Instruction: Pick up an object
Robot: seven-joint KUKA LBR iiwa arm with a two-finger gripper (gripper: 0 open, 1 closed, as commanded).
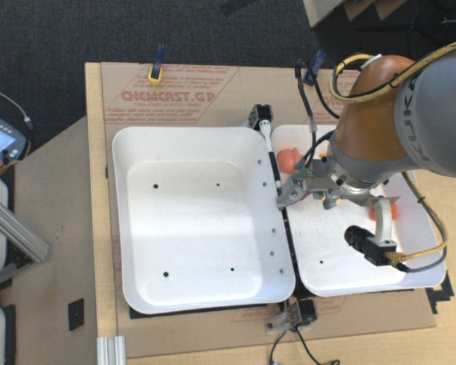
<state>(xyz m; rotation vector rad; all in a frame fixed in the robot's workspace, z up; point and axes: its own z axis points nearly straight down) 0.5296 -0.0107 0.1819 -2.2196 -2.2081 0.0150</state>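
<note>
The left bin (197, 219), left of the seam between the bins (286, 230), has nothing in it to pick, so it poses no risk beyond a wasted reach if the program wanders across. Just right of the seam, toward its far end, a small salmon-pink object (289, 159) lies in the right bin (327, 276), close against that bin's wall. The gripper (298, 190) hangs just right of the seam too, nearer than the pink object and very close to the rims. From this angle I cannot tell whether it is open or closed, and nothing can be seen held in it. The main hazard, as I judge it, is the seam itself: a descent here could land on the raised rims rather than on the bin floor, or push the pink object harder against the wall, where a grasp would have no room on one side. Well right of the seam, an orange-red object (385, 210) lies partly hidden under the wrist. The bulky arm (387, 120) blocks the view there, so a grasp on it could easily be misjudged and close on nothing.
</note>
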